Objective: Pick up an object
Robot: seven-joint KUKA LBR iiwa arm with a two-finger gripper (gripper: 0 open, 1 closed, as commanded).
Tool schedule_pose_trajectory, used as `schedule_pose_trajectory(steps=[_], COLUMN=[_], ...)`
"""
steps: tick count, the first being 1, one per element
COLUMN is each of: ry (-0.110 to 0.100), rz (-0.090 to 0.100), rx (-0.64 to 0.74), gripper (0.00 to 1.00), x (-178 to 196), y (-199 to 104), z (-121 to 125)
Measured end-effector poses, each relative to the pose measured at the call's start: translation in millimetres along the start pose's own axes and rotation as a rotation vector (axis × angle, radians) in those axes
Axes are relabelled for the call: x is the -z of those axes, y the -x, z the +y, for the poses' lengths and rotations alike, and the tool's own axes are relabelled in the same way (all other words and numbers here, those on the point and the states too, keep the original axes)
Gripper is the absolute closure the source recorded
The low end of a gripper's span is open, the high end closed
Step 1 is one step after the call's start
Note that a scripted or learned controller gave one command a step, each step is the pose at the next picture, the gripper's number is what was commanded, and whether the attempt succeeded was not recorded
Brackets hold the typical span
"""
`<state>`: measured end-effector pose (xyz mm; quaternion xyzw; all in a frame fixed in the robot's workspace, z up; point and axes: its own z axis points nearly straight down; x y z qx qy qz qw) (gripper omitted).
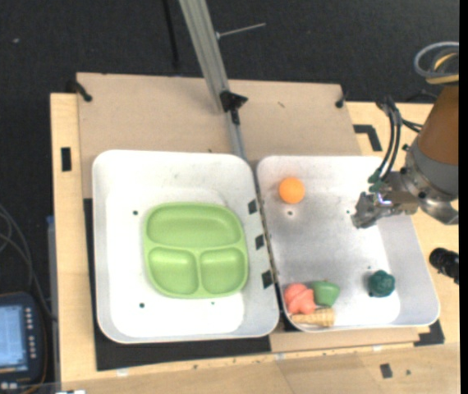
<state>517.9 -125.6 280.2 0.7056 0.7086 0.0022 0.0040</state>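
At the right of the frame we count four things in the right bin (398, 314): orange ball (291, 190), dark green piece (381, 283), and pink (300, 298) and green (327, 292) pieces touching. The pincer (367, 213) hangs over bare floor; we cannot tell its spread. One green tray (195, 249) fills the left bin (115, 245).

No text, label, brand or number can be read anywhere; the small screen (0, 335) at the near left shows only an illegible blur.
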Motion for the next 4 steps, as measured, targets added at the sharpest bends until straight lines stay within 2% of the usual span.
schedule_pose_trajectory(steps=[1, 2, 3, 4], ry=[-0.007, -0.007, -0.009, -0.007], rz=[0.003, 0.004, 0.003, 0.005], rx=[0.002, 0.003, 0.003, 0.005], gripper=[1.0, 1.0, 1.0, 1.0], x=[-14, -12, -29, -23], y=[-50, -99, -148, -205], z=[-8, -16, -17, -13])
